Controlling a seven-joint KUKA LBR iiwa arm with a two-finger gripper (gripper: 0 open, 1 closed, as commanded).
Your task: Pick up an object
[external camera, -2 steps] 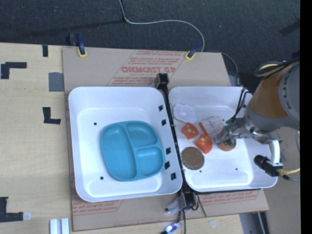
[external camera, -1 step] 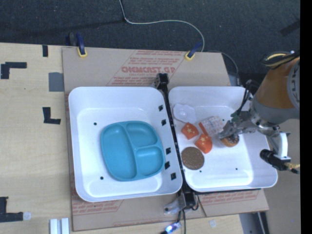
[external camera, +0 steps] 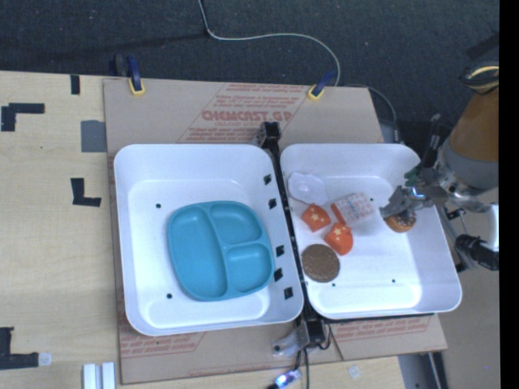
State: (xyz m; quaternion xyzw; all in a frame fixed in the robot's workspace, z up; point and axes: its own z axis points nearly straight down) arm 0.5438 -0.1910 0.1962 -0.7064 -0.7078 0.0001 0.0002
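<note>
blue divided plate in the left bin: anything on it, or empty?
Empty. All three compartments of the blue plate show bare blue, and it lies flat in the left bin.

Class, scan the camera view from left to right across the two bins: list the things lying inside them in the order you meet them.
Blue tray → brown disc → clear packet → tool, holding a small brown thing. The two red blocks and the clear piece overlap the disc's span, so they are left out.
</note>
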